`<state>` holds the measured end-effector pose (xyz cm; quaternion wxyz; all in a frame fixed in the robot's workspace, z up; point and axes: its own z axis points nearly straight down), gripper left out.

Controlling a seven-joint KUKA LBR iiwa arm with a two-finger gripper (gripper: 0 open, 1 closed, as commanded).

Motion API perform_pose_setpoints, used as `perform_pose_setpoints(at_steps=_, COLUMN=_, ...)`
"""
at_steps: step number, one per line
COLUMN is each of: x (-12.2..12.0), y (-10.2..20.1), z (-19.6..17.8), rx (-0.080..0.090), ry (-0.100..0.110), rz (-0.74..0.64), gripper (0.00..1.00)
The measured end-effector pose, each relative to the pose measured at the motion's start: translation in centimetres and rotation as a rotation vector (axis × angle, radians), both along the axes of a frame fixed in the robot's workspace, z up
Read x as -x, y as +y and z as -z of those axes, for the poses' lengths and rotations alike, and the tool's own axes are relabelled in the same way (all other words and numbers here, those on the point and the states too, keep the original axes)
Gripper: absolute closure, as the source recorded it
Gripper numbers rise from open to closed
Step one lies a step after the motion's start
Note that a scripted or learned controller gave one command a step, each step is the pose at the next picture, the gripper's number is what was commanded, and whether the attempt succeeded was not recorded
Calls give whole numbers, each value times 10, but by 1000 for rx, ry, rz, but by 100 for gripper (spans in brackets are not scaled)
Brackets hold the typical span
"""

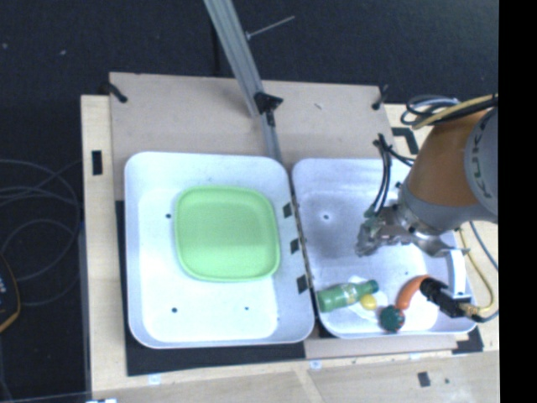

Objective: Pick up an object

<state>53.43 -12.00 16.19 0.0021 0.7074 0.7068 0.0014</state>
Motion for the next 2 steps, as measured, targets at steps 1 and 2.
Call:
perform_pose_setpoints(at_steps=1, x=-1, y=-1, z=-53, rx=0, ry=-1, rz=-1, gripper=100)
perform_pose_setpoints(at_steps=2, x=-16, y=52, z=-66, rx=-2, ry=3, rz=-5, gripper=100)
